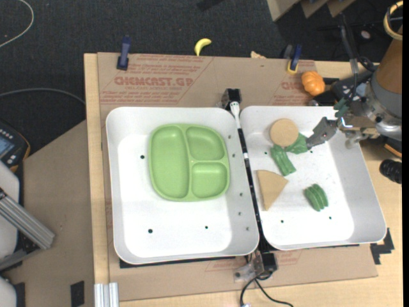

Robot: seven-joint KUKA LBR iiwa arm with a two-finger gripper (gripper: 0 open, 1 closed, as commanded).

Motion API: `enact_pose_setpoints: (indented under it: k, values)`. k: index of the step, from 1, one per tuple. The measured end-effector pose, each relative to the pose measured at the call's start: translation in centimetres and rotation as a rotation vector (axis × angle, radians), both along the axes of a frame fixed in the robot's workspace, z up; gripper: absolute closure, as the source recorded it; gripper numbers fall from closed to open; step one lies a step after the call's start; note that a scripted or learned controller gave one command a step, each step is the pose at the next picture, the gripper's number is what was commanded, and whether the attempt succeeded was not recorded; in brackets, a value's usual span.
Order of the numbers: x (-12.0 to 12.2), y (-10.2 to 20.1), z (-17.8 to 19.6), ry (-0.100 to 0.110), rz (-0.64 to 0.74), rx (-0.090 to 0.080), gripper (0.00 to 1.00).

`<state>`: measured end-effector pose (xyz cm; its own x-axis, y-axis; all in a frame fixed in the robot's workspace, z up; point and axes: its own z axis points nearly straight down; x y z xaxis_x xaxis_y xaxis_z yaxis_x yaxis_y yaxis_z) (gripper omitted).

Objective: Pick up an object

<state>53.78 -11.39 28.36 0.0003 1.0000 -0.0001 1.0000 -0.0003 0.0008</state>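
The pincer (317, 134) reaches in from the right at a low slant over the far part of the right bin (358, 190), its dark tip pointing left. Whether it is spread or pressed together cannot be told: the tip reads as 1 dark shape. It ends right at a small green piece (298, 146), and the 2 appear to touch, but nothing shows clearly between fingers.

That green piece lies against the near right edge of a tan disc (284, 132) in the bin's far left part. A longer green block (281, 159) runs from below the disc toward the near side, tilted, joining the small piece at its far end. Just nearer lies a tan wedge (270, 186), beside the bin's left wall. To the wedge's right, apart from it, a ribbed green lump (316, 196) sits near the middle of the bin.

The left bin (128, 171) holds a green plate (189, 162) with 3 compartments, lying flat in its far half. A black clip (232, 97) sits at the far end of the seam between the 2 bins.

On the cardboard-covered desk (160, 75), an orange ball (312, 82) rests beyond the right bin, a blue clamp (123, 54) grips the far left edge, and a yellow banana (202, 45) lies just past the far edge.
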Motion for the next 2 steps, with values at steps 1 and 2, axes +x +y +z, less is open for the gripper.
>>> enact_pose_setpoints:
  k: [1,2]
  values:
    - [-0.1,8.3,-7.7,0.010,0.008,0.004,0.00]
    - [-1.9,9.8,-2.6,-0.004,0.003,0.001,0.00]
